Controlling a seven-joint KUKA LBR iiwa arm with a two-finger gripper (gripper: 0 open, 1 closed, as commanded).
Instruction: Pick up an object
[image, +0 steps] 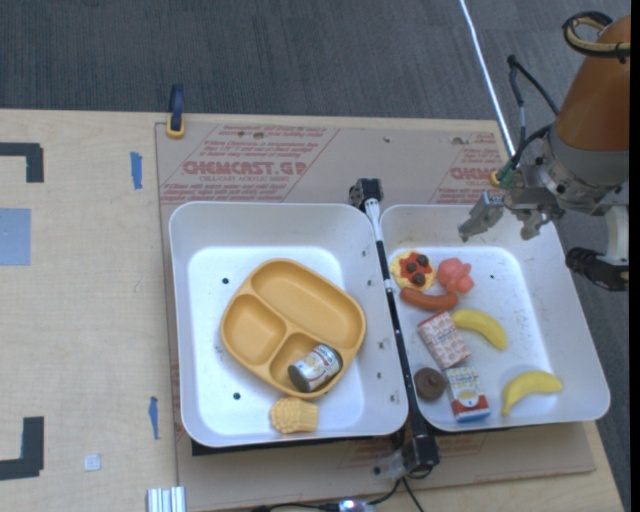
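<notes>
End effector (507, 222): grey metal, two fingers spread apart with nothing between them, poised over the 12 o'clock rim of the right bin (575, 330). Both bins are shallow, glossy white plastic with rounded corners. Right bin contents, all candidate pick objects: small round pizza (413, 268) with dark toppings and a lumpy pink piece (455, 272) at 11 o'clock; smooth orange-red sausage (428, 298) just below them; patterned pink rectangular packet (443, 339) at centre; curved yellow banana (480, 328) just beside it at 3 o'clock; second banana (530, 387) at 5 o'clock; brown disc (430, 384) and small carton (466, 394) at 7 o'clock. Left bin (190, 300) holds a matte yellow three-compartment tray (290, 310); a shiny metal can (316, 368) lies on its side in the tray's 5 o'clock compartment. Ridged yellow corn piece (294, 415) at the bin's 6 o'clock. Pale wooden bench (80, 300).
</notes>
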